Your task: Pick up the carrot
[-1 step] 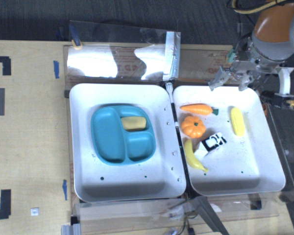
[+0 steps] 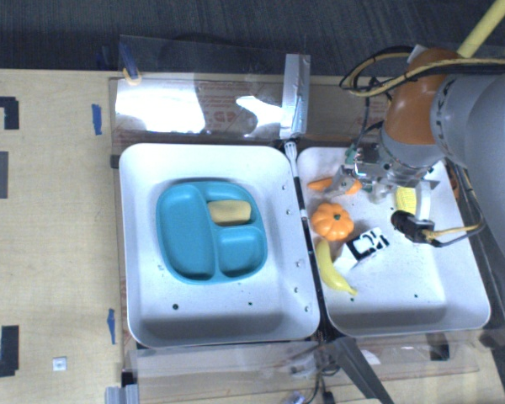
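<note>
The carrot [image 2: 326, 184] is a small orange piece lying at the upper left of the right bin [image 2: 421, 297], close to its left wall. My gripper [image 2: 358, 175] hangs low over the carrot's right end, with the grey arm and its orange band behind it to the right. The gripper's body hides the carrot's right tip, and I cannot tell whether it touches the carrot.
In the right bin, a small orange pumpkin [image 2: 332, 222] sits just below the carrot, with a banana [image 2: 330, 269], a black-and-white block [image 2: 369, 244] and a yellow corn cob [image 2: 406, 199]. The left bin [image 2: 143, 293] holds a blue divided plate [image 2: 194, 234] bearing a beige piece [image 2: 230, 212].
</note>
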Motion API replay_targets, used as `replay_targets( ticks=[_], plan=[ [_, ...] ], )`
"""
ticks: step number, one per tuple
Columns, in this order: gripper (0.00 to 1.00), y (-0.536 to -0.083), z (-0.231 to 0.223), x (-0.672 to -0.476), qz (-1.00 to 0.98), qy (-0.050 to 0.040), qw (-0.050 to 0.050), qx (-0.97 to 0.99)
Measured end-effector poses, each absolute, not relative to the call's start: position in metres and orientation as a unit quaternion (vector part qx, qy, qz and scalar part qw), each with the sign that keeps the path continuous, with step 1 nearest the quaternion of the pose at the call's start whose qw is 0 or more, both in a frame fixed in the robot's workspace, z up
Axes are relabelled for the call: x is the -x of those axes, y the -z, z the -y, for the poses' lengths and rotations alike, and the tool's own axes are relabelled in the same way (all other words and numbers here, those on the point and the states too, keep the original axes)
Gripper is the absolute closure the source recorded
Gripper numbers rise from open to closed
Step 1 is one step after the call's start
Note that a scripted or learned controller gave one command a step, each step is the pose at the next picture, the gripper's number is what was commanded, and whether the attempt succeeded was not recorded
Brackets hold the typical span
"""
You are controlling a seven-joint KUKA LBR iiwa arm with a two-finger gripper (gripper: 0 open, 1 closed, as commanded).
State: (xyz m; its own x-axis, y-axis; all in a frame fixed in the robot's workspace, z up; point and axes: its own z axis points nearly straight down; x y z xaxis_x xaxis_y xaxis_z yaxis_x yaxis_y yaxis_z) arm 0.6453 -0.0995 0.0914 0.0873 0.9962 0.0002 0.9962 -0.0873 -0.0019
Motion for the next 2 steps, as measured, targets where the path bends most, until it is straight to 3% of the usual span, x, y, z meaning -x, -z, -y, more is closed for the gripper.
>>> replay_targets(
  ticks=[1, 2],
  plan=[
    [0.0, -0.141, 0.14, -0.651, 0.755, 0.0, -0.001, 0.656],
    [0.0, -0.141, 0.094, -0.655, 0.797, -0.0006, 0.002, 0.605]
  ],
)
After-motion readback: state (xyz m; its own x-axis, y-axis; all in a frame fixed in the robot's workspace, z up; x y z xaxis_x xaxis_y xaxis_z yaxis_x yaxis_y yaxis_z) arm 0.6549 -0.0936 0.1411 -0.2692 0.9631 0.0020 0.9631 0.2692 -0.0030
